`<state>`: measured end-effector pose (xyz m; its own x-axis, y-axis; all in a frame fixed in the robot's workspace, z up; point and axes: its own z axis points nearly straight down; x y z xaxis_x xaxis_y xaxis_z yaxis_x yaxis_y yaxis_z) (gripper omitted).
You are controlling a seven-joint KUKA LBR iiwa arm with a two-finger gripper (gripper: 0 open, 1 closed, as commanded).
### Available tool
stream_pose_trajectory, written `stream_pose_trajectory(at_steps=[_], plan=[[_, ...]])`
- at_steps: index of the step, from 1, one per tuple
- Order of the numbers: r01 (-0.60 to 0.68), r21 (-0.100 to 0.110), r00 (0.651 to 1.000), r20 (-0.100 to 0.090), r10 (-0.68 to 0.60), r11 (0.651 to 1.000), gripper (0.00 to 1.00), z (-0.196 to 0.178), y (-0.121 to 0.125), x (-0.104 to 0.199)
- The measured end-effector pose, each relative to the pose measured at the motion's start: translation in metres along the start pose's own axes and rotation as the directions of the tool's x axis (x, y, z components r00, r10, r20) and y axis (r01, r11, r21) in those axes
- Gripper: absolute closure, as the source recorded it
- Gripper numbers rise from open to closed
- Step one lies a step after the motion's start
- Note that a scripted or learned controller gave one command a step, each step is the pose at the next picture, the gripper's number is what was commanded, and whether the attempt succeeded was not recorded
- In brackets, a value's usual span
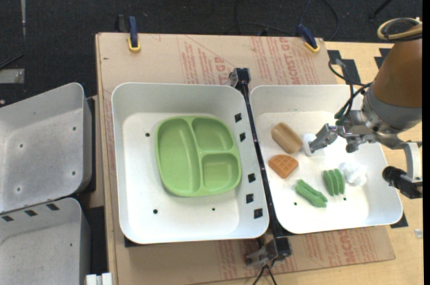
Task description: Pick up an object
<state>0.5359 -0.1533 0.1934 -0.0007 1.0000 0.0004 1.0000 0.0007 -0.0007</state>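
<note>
Objects for picking lie in the right bin (376, 210): a tan bread-like piece (287, 136), a waffle-patterned orange piece (283, 166) just below it, a green pod (310, 193) further down, a ribbed green piece (334, 181) beside that pod, and a white item (353, 173) touching the ribbed piece on its far side. All positions follow from the tan piece, which sits nearest the divider between the bins. The left bin (134, 142) holds a green three-compartment plate (199, 156), its compartments bare. Both bins rest on the worktop (175, 55). The white item is hard to identify. The arm (400, 85) is cut off at the frame edge. The jaws (321, 140) hover right of the tan piece, above the bin floor, near a small white tip; whether they are released or clenched cannot be told.
</note>
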Motion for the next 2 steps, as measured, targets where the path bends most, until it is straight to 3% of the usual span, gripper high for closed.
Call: stream_pose_trajectory(at_steps=[1, 2], plan=[[0.0, 0.005, 1.0, -0.001, 0.0, 1.0, 0.0, 0.058, 0.003, 0.01], [-0.002, -0.005, 1.0, -0.002, 0.002, 1.0, 0.0, 0.099, 0.006, 0.01]])
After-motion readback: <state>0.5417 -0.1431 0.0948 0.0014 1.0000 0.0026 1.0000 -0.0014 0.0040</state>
